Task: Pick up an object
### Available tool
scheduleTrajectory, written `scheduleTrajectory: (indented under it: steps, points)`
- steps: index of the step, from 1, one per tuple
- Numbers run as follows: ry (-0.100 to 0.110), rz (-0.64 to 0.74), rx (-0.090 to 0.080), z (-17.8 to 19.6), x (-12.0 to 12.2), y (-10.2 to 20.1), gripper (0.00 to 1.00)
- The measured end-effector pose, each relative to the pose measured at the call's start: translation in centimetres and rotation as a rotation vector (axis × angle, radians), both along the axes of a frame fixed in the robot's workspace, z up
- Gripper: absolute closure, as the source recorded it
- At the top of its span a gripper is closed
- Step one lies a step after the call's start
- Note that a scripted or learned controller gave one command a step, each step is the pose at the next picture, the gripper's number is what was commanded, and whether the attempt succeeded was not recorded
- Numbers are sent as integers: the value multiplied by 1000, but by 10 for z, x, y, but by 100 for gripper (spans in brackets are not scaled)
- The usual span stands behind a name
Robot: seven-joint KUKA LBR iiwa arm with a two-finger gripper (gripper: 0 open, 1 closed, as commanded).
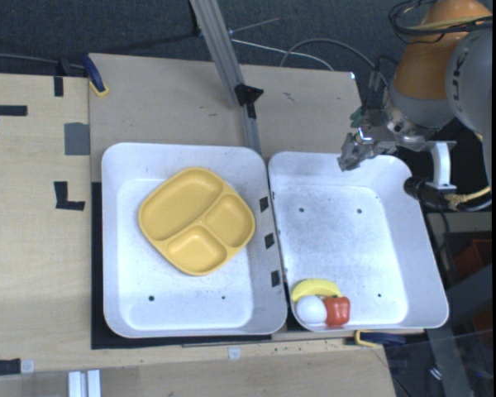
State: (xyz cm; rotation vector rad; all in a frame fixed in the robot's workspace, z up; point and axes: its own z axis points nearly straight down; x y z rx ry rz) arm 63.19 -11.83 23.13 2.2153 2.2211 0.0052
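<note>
The claw [353, 157] hangs over the right bin's [413, 246] far rim; its grip I cannot tell. A white ball [311, 309] sits in the near corner.

Arm [446, 48] cut by right edge; claw [353, 157] fingers perhaps blurred.

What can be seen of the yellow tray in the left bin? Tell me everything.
The yellow tray is a shallow divided plate with rounded corners, seemingly smooth plastic. Raised ridges split it into three compartments: one large and two smaller. All three look bare. It lies flat and right side up, turned at an angle to the walls of the left bin, on the upper middle of the bin's floor. Only the bin floor touches it.
</note>
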Motion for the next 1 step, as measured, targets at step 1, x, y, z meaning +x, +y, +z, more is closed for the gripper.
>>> scheduleTrajectory:
  steps: [1]
  points:
    - [7, -1, 1, 1, 0, 0, 100]
